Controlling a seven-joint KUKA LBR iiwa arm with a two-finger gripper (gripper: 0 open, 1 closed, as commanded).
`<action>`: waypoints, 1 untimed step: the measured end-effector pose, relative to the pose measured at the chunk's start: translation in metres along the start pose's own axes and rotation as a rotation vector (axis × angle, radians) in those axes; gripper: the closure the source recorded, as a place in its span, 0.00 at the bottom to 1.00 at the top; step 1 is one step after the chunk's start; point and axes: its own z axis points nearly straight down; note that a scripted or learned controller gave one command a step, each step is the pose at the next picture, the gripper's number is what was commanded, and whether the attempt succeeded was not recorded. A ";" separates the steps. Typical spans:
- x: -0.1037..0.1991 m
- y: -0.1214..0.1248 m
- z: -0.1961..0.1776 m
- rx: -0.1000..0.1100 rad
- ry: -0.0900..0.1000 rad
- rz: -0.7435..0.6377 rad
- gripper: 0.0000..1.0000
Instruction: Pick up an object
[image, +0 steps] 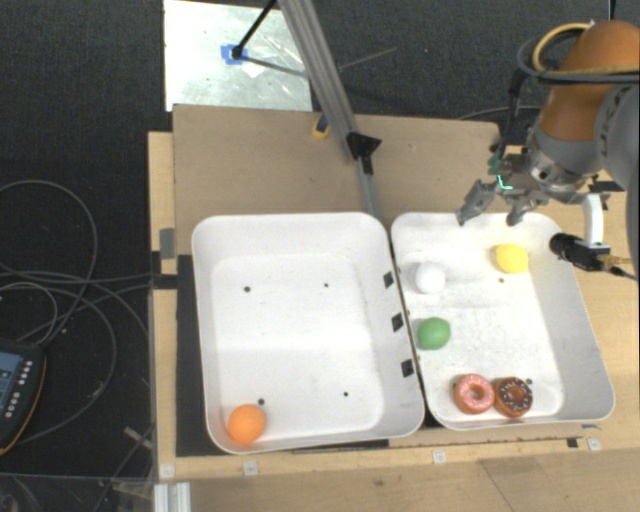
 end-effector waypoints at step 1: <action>0.000 0.001 -0.003 -0.004 -0.002 -0.002 0.00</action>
